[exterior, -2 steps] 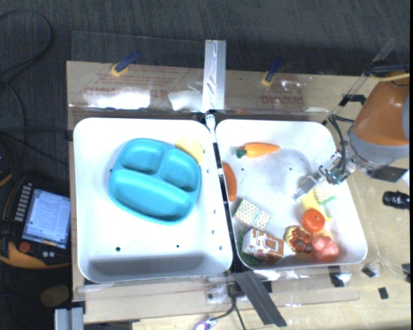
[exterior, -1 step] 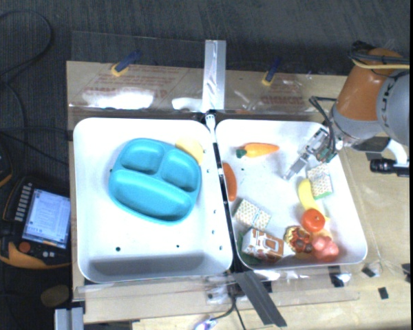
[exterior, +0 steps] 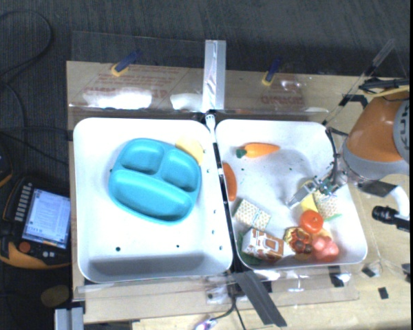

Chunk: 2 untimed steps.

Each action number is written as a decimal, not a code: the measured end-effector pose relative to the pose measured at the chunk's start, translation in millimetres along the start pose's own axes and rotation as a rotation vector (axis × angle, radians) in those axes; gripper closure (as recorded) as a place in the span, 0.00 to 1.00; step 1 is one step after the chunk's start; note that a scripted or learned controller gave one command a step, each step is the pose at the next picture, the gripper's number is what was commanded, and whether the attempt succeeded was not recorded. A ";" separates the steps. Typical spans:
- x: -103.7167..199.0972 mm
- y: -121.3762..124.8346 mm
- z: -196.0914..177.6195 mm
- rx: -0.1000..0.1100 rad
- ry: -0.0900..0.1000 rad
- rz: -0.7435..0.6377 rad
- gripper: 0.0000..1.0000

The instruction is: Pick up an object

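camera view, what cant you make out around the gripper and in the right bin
- Gripper: too small and blurred in the camera view to tell how it is set, or whether it touches the pale patterned item beside it.
- Orange piece at the right bin's left wall: partly hidden by the divider rim.
- Clustered items in the near right corner: overlapping and blurred, identities unclear.

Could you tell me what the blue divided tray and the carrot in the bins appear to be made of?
The blue divided tray looks like moulded plastic: uniform colour, rounded compartments, soft sheen. The carrot seems a plastic toy, judging by its even orange surface and smooth shape, though the view is too coarse to be sure.
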<state>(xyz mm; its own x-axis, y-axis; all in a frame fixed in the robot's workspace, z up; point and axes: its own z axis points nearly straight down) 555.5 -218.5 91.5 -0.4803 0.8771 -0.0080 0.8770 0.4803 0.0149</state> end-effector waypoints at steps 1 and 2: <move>-43.2 72.0 4.1 0.006 0.001 -0.136 0.00; -7.9 3.1 1.2 0.007 -0.001 -0.182 0.00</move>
<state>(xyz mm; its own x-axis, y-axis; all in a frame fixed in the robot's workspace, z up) 562.0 -224.0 90.4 -0.6312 0.7755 -0.0108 0.7755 0.6313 0.0057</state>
